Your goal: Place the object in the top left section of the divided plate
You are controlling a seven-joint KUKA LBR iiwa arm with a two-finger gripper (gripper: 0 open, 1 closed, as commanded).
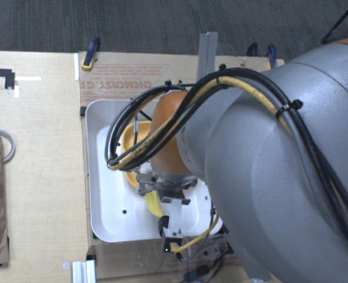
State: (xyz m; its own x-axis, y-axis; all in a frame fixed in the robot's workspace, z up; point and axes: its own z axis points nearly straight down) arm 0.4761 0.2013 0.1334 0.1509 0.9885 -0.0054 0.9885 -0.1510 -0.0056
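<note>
Since the arm (268, 158) covers most of the bin (103, 211), all I can make out of the object is a yellow banana-looking thing (153, 204) poking out just below the gripper (162, 187), next to a yellow-orange plate (131, 140). I'd guess it's light, smooth, a bit slippery, probably a plastic toy. Best grabbed across the middle. Its long axis seems to run up-down in the view, tip toward the near edge. Can't tell how the jaws stand.
</note>
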